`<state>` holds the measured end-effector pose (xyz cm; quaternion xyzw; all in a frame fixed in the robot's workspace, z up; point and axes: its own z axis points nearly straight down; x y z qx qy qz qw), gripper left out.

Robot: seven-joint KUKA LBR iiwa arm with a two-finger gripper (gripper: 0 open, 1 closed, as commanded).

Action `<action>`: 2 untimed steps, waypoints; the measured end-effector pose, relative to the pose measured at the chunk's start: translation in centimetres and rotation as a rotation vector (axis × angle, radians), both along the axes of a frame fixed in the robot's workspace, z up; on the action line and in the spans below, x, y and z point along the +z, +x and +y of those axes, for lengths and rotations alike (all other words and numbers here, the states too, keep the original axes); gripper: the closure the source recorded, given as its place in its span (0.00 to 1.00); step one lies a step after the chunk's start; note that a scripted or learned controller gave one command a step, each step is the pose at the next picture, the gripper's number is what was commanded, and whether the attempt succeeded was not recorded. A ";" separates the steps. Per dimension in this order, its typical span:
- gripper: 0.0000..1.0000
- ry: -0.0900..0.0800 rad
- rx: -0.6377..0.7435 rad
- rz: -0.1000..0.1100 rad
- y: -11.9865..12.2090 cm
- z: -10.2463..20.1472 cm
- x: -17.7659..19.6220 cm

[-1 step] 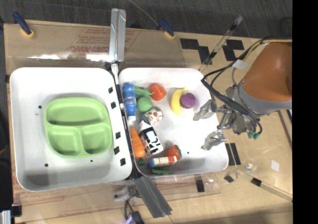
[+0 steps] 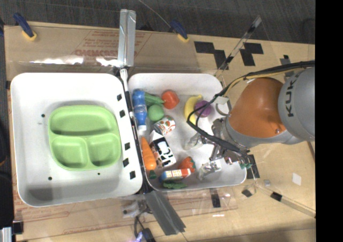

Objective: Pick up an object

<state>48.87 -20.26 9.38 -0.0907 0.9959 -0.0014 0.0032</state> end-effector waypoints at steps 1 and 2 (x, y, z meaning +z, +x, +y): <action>0.00 0.004 0.177 0.005 5.6 7.2 -0.1; 0.00 -0.020 0.246 -0.013 4.0 9.2 0.5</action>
